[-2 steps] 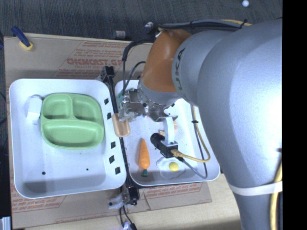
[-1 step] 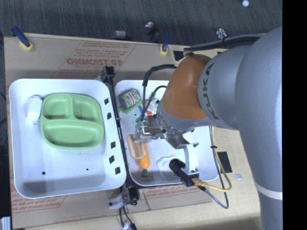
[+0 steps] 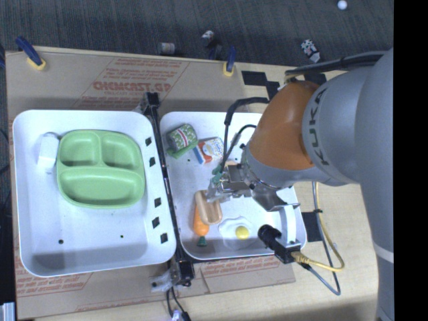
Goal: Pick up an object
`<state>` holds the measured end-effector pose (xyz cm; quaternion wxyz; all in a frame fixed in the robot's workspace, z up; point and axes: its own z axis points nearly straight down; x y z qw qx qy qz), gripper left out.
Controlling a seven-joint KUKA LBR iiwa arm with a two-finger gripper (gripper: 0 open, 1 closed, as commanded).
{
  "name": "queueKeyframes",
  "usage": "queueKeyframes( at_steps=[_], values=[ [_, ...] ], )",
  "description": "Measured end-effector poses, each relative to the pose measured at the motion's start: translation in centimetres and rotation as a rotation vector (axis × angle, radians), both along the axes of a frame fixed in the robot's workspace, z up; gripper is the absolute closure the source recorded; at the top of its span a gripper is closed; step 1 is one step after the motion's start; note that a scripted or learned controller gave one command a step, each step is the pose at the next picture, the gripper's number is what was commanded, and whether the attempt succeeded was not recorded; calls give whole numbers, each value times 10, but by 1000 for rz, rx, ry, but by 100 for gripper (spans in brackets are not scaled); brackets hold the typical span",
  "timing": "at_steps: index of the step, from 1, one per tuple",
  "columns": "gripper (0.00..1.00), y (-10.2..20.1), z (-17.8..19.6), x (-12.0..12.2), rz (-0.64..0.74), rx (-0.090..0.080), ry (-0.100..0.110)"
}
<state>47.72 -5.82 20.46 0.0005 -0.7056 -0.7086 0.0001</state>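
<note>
Just above the tan hot-dog bun (image 3: 208,210) in the right white bin (image 3: 175,179), the pincer (image 3: 221,187) hovers; its opening cannot be told.

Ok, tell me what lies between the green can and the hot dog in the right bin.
In the camera view, bare white floor of the right bin separates the green can from the hot dog. The small carton sits just right of that stretch.

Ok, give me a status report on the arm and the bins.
Gripper low over right bin, finger state unclear. Hot dog just below it, carrot and fried egg alongside. Green divided plate in left bin.
</note>
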Motion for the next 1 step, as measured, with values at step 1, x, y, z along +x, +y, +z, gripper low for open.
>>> queueKeyframes(
  at_steps=[1],
  values=[
    [100,1,10,2,5,0,-3]
  ],
)
